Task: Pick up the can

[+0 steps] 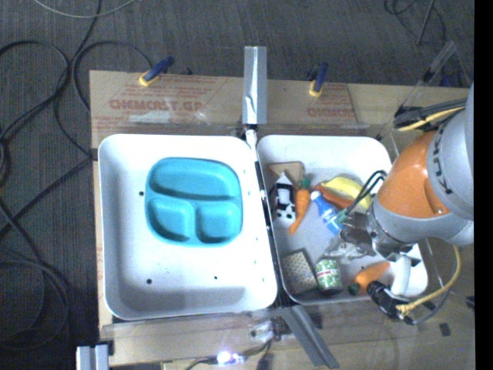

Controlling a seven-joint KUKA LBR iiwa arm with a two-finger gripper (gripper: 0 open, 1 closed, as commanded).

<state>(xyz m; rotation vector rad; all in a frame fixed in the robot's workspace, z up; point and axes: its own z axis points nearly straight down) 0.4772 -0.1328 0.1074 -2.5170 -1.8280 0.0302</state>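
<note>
The can [328, 274], small with a green and white label and a red mark, stands near the front wall of the right bin [370, 146]. My gripper [348, 243] hangs low inside that bin, just behind and slightly right of the can. The grey arm with its orange band [412, 191] reaches in from the right and hides the bin's right side. I see nothing held in the gripper.
Around the can lie a grey mesh pad [296, 267], an orange piece [371, 273], a blue bottle [326, 214], a carrot [300, 206], a black-and-white toy [283, 200] and a yellow object [343, 185]. The left bin [115, 230] holds a blue divided tray [194, 200].
</note>
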